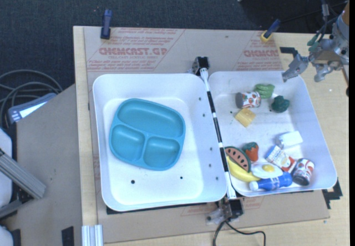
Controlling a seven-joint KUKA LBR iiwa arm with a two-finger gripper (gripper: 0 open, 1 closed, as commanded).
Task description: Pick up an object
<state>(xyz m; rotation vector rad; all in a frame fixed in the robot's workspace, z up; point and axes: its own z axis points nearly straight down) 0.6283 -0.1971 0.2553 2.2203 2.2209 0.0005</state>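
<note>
The right bin (316, 123) holds several small toys. Near its far side lie a light green item (265, 90), a dark green item (280, 104), a small can (248, 99) and a yellow block (246, 117). At its near side are a white box (290, 139), a watermelon slice (237, 157), a banana (241, 171), a blue bottle (272, 182) and a red-and-white can (303, 171). My gripper (304, 75) hangs open above the bin's far right corner, apart from every toy, with nothing between its fingers.
The left bin (105, 95) holds a blue divided plate (147, 134). A black clamp (201, 64) sits where the two bins meet at the far side. Cardboard sheets lie under the bins. Grey cables lie at the left edge.
</note>
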